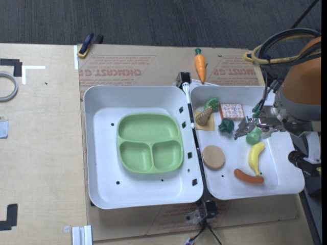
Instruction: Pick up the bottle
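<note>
In the right bin (286,185), a small green object (254,136) that looks like the bottle lies just above the banana (255,156). My gripper (249,128) hangs directly over it, reaching in from the right under the grey arm with its orange band (304,80). The gripper's metal parts cover the top of the green object, and I cannot tell whether it is touching it.
The right bin also holds a broccoli piece (226,126), a red-and-white box (231,110), a cone-shaped toy (204,117), a round tan disc (213,156) and a sausage (248,176). A green divided plate (150,143) sits in the left bin (97,152). A carrot (199,64) lies behind the bins.
</note>
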